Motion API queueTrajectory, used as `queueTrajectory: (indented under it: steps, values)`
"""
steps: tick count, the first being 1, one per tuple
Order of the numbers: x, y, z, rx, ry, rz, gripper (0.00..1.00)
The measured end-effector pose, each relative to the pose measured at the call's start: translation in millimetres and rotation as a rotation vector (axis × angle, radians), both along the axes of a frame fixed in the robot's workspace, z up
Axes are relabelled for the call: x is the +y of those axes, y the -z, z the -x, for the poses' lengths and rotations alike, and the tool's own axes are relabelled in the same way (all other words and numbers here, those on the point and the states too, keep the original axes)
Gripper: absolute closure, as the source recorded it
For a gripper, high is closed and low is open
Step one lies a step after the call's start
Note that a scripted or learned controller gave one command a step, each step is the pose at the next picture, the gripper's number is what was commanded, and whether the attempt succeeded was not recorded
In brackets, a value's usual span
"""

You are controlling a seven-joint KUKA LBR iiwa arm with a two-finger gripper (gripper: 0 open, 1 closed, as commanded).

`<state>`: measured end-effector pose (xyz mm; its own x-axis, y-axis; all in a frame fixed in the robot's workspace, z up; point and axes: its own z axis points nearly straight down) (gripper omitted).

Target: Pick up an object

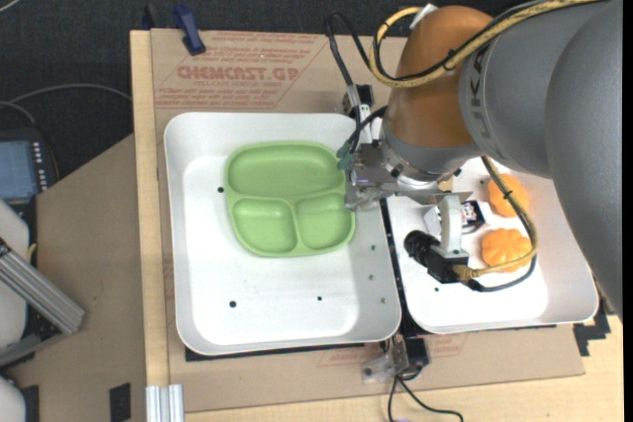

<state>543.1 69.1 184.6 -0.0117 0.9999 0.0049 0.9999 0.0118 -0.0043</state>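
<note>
In the camera view, a pale green plastic plate with three compartments (290, 199) lies flat in the far half of the left shallow white bin (198, 292), its long axis running left to right, the single large compartment on the far side. The hand (358, 181) sits at the plate's right edge; whether it is wide or narrow I cannot tell. Orange rounded objects (501, 247) lie in the right white bin (554, 306).
</note>
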Motion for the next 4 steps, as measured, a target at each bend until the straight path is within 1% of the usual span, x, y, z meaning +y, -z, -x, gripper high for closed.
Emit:
queueTrajectory:
  steps: [1,2,3,4]
  values:
    - [55.3,-62.1,66.7,-0.004,0.005,0.003,1.0]
    - [103.0,-86.9,64.0,-0.007,0.006,0.003,1.0]
    - [124.5,-266.2,62.8,-0.023,0.007,-0.005,1.0]
    - [88.9,-213.9,63.5,0.001,0.015,0.007,1.0]
